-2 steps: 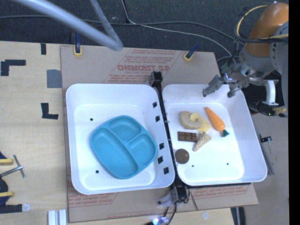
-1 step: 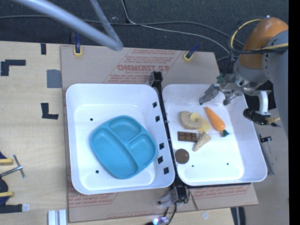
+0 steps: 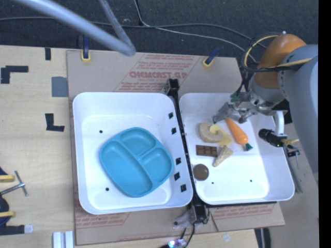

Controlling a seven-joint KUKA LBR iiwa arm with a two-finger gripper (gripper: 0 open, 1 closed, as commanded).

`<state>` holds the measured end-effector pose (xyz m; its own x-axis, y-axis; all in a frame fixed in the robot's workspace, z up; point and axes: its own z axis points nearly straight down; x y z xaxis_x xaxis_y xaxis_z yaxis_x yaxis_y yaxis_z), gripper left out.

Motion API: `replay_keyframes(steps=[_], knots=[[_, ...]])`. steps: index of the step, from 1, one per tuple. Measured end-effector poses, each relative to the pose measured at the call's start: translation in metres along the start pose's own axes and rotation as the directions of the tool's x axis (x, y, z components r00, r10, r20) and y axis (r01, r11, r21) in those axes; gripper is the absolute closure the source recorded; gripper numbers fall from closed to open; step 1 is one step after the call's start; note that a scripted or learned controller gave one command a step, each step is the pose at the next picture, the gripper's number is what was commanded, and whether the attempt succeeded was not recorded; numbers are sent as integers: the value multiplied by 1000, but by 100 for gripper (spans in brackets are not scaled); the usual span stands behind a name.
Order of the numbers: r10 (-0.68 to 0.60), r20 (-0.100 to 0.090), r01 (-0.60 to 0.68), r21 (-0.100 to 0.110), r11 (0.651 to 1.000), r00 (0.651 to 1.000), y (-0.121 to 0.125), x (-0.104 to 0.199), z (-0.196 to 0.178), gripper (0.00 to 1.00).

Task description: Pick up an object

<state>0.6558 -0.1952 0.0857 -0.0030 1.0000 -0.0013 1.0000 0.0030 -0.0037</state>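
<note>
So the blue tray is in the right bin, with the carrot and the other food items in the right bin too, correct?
Not quite. The camera view shows the blue tray in the left bin. The carrot and the other food items are in the right bin, as you said.

My grey arm (image 3: 302,81) reaches in from the right, orange band (image 3: 276,56) uppermost, wrist bent down, hand (image 3: 234,112) low with metal fingers (image 3: 223,113) pointing left.
</note>
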Motion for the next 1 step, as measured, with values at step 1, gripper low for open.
replay_keyframes(steps=[1], knots=[[-1,1,1,-3,1000,1000,1,0,-14,100]])
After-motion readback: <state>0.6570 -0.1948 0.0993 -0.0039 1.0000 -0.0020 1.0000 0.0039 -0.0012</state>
